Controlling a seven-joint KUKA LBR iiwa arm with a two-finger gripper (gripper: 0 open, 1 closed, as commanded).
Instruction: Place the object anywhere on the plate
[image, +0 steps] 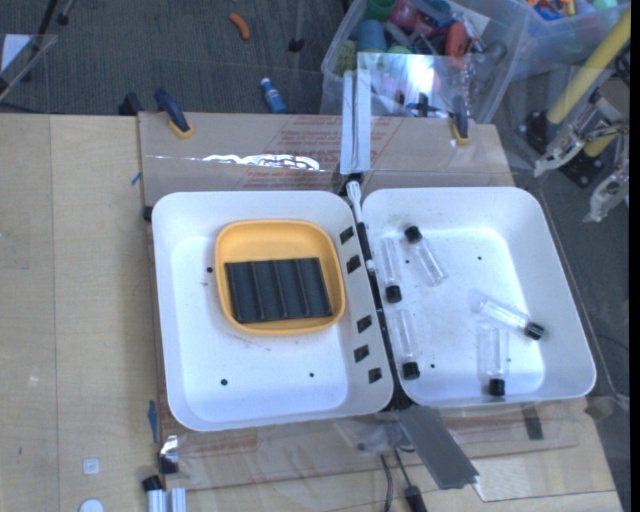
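A yellow plate (272, 233) with rounded corners lies in the left white bin (190, 360). A dark ridged rectangular insert (278, 289) lies flat on the plate and covers most of its floor. Several clear vials with black caps lie on their sides in the right white bin (560, 300): one near the back (425, 256), one along the left wall (388, 270), one below it (404, 345), and two at the front right (507, 317) (492, 360).
A raised divider with black tabs (360, 300) separates the two bins. A clear upright panel (350, 120) stands behind them. A plastic tub of clutter (440, 40) sits beyond the bench.
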